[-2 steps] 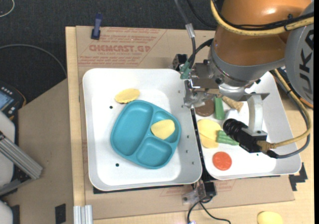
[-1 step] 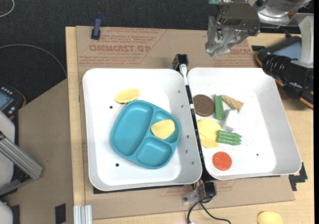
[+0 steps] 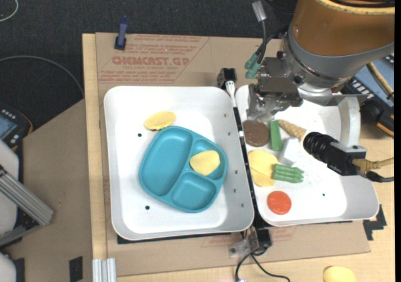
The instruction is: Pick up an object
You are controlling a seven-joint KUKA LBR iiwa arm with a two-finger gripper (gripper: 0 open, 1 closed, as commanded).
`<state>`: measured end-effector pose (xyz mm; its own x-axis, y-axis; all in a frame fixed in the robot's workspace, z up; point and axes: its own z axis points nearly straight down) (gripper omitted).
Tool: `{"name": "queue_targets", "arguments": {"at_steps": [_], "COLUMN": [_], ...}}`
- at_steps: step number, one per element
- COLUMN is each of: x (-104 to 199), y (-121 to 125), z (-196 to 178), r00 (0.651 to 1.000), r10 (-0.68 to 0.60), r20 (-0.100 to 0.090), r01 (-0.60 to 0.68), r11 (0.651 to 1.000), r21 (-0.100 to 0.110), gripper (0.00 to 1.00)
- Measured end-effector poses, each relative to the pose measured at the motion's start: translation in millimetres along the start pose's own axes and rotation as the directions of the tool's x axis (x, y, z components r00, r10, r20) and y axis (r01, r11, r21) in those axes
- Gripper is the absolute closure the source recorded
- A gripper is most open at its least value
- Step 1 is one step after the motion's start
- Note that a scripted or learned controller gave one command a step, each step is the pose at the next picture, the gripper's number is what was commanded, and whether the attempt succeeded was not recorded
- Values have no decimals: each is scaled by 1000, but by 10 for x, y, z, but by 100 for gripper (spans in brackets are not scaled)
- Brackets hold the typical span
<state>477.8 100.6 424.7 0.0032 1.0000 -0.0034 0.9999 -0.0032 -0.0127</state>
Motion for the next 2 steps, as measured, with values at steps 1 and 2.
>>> {"name": "queue_targets", "arguments": {"at_steps": [1,2], "x": [14,470], "y": [19,30], "z": [-171,2764], "r00": [1000,1000], "r10": [-5,-3], "r20": [-4,1], "r01": [4,3], "r11": [1000,1000], "r21": [-16,6], "gripper": [100,100]}}
